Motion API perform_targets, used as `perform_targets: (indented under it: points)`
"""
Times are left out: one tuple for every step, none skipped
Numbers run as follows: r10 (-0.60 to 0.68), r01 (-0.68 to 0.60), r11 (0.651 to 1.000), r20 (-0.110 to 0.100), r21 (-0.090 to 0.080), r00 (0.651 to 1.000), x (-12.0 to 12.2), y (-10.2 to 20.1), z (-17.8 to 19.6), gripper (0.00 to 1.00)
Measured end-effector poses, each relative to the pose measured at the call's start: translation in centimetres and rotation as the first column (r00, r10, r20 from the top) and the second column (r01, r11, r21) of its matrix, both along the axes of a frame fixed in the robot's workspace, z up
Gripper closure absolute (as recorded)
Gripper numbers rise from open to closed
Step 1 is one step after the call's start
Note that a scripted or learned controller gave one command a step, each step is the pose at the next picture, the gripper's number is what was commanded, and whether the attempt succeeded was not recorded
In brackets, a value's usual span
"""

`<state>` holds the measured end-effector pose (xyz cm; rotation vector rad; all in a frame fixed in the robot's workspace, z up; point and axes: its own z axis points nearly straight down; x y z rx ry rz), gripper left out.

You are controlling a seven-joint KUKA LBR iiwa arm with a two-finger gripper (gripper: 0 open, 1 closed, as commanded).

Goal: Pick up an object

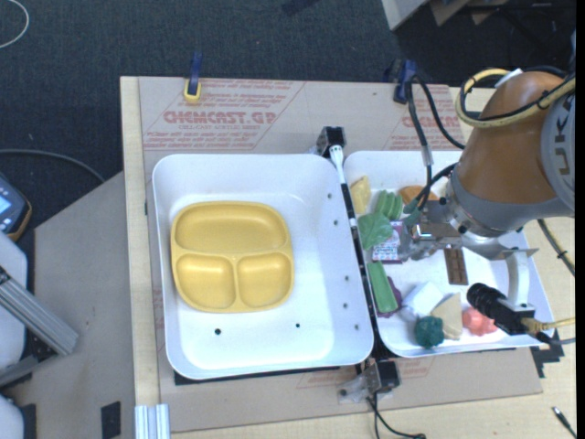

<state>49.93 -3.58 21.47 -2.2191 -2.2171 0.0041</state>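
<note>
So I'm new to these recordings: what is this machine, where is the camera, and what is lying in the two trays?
It is one robot arm, grey with an orange band, reaching in from the right. The single camera is fixed above the bench, looking down at a slant. Two shallow white bins sit side by side. The left bin holds a yellow divided plate. The right bin holds a jumble of small things, among them green pieces, a dark teal lump and a pink piece. The gripper hangs low over that pile; I cannot see that it holds anything.
</note>
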Motion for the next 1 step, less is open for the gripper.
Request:
perform_targets:
  points:
    - [0.002,-0.002,1.000,0.008,-0.002,1.000,1.02,0.44,0.54,1.00]
